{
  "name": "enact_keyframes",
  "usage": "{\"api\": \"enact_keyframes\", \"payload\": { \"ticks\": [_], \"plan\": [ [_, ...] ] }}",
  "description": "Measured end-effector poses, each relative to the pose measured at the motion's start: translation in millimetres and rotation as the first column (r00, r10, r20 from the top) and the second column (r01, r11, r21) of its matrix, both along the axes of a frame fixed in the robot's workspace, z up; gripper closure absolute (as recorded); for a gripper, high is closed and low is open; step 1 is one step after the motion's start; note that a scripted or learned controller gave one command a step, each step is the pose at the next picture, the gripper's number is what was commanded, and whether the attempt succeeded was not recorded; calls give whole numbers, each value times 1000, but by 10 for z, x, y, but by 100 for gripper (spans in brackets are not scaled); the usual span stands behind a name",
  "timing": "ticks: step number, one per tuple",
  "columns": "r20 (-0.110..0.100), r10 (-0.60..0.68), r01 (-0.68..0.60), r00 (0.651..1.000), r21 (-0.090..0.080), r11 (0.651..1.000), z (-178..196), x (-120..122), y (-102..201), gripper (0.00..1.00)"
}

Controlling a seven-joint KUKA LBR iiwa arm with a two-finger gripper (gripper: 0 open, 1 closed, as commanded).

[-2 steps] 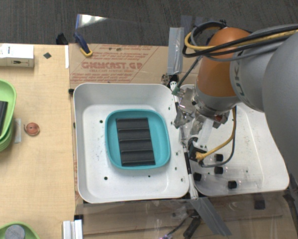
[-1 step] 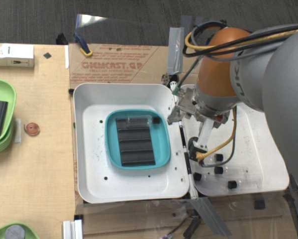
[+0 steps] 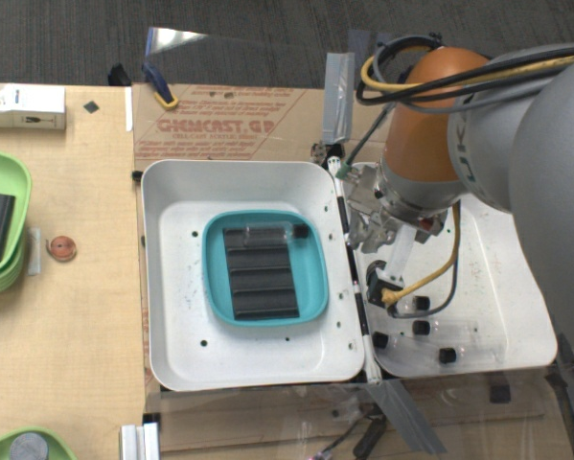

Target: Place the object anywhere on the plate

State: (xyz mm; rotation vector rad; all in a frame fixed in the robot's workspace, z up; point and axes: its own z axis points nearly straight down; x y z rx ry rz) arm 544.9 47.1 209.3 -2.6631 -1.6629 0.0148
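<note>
object: a dark grey ribbed rectangular block (image 3: 261, 271), plastic-looking, with cross ridges dividing it into several bands; it lies flat, long side running up and down the view.
plate: a teal rounded-square plate (image 3: 217, 281) with a raised smooth rim; the ribbed block rests inside it, nearly filling the flat centre.
left bin: a shallow white bin (image 3: 172, 257) with rounded corners and a few small dark holes in its floor; the teal plate sits near its middle.
right bin: a second white bin (image 3: 488, 286) just beside the first, their rims meeting; small black specks lie on its floor near the front.
arm: a grey arm with a glossy orange band (image 3: 438, 113) reaches in from the right, with black and yellow cables looping over it.
gripper: the two-finger gripper (image 3: 371, 228) hangs over the seam between the bins, above the right bin's left edge; cannot tell how its tips stand, since metal parts and cables crowd them.
object versus gripper: the block lies to the left of the gripper, apart from it, not between its tips.
bench: pale wood surface (image 3: 76, 353), with a brown cardboard sheet (image 3: 229, 123) printed in red behind the bins.
far left: a light green tray (image 3: 4, 223) holding a dark item.
</note>
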Motion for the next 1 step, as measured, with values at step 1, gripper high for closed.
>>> {"api": "enact_keyframes", "payload": {
  "ticks": [1],
  "plan": [
    [0, -1, 1, 1000, 0, 1000, 0, 0, -1, 0]
  ]
}}
